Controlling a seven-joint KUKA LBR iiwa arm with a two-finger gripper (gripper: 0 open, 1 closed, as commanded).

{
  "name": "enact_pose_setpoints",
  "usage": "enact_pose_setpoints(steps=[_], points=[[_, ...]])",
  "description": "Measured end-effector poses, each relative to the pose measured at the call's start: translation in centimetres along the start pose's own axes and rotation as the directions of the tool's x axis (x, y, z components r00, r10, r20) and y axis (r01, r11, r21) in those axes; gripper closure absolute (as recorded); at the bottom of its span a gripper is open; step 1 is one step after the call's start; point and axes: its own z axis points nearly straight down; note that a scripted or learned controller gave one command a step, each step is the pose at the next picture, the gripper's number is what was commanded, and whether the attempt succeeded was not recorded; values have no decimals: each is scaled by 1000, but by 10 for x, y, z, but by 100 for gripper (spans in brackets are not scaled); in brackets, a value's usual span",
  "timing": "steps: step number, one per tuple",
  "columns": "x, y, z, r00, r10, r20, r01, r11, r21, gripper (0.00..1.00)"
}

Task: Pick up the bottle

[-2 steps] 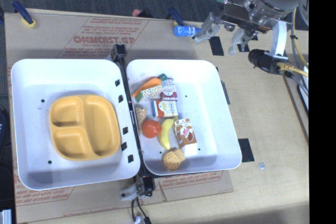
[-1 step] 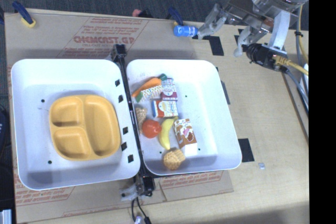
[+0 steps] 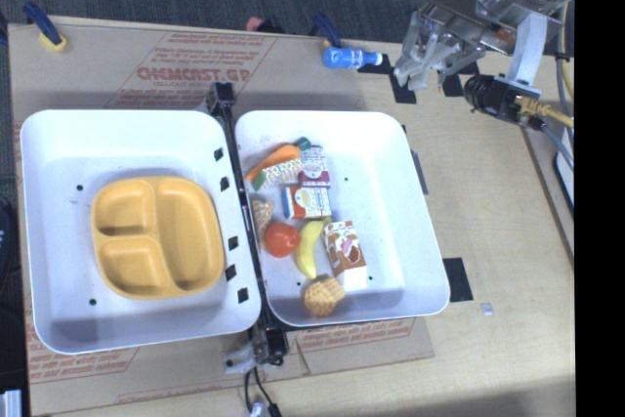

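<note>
Pincer (image 3: 422, 65) hangs at the upper right of the camera view, above the bare counter (image 3: 488, 210) beyond the far right corner of the right bin (image 3: 415, 210); whether it is open or closed cannot be told from here, and nothing is seen in its grip. Just left of it, close but apart, the bottle (image 3: 350, 59) lies on its side on the counter outside both bins, blue in the body with a pale end turned toward the arm. Inside the right bin a heap of toy food sits toward the left wall: an orange carrot (image 3: 273, 161), several small printed cartons (image 3: 311, 198), a red tomato (image 3: 281, 239), a yellow banana (image 3: 310, 251), a brown-and-white carton (image 3: 344, 254) and a bumpy yellow piece (image 3: 322, 294) near the front wall. In the left bin (image 3: 44, 210) rests a yellow divided plate (image 3: 156, 236) with three compartments. A sheet of printed cardboard (image 3: 186, 73) lies under the two bins, and black clips (image 3: 223, 98) sit where they meet.
</note>
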Motion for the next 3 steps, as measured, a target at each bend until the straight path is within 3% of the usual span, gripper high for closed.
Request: enact_pose_setpoints(steps=[1,2,3], points=[[-44,11,122,998,-60,0,60,998,0,100],[-106,15,161,988,-156,0,156,988,0,100],[-159,-14,181,967,-257,-2,257,967,-1,100]])
